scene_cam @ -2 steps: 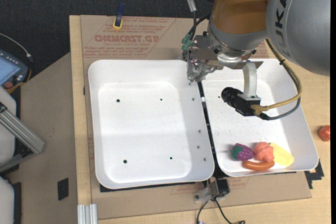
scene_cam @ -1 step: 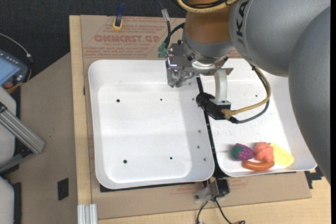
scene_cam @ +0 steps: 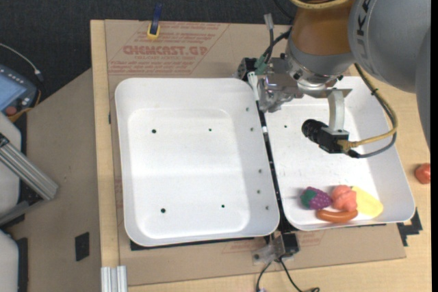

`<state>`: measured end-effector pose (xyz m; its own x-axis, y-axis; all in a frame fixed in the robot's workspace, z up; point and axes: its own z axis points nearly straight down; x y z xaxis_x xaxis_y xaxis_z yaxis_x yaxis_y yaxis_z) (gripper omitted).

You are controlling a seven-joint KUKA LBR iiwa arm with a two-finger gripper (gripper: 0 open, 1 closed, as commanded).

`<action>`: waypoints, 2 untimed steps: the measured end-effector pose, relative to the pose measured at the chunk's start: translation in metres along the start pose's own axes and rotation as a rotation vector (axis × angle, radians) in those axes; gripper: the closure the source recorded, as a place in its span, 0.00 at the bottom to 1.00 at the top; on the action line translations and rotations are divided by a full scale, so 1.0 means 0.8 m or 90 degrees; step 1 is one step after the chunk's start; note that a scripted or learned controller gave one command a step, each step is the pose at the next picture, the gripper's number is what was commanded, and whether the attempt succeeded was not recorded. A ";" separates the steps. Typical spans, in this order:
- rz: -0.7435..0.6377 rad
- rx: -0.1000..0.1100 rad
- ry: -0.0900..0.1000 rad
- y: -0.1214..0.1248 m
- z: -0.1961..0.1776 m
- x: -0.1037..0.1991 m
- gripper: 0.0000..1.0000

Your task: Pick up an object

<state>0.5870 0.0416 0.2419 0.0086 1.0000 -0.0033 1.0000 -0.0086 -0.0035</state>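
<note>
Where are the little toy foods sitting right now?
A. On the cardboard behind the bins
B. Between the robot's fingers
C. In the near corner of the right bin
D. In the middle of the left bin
C: the toy foods lie clustered in the near corner of the right bin, while the gripper is up at that bin's far end, apart from them.

toy food in the right bin's near corner

a purple plastic grape bunch (scene_cam: 316, 198), an orange-pink lumpy toy fruit (scene_cam: 344, 197), a flat yellow piece (scene_cam: 370, 205) and an orange-red sausage-shaped toy (scene_cam: 337, 215) lie clustered together, touching, in the right white bin (scene_cam: 383, 147).
</note>
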 end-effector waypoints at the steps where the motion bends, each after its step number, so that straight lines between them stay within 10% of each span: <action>1: -0.008 -0.004 0.003 0.022 0.005 0.048 1.00; 2: -0.008 0.000 0.003 0.017 0.017 0.093 1.00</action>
<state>0.6010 0.1158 0.2280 -0.0041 1.0000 0.0013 1.0000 0.0041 -0.0030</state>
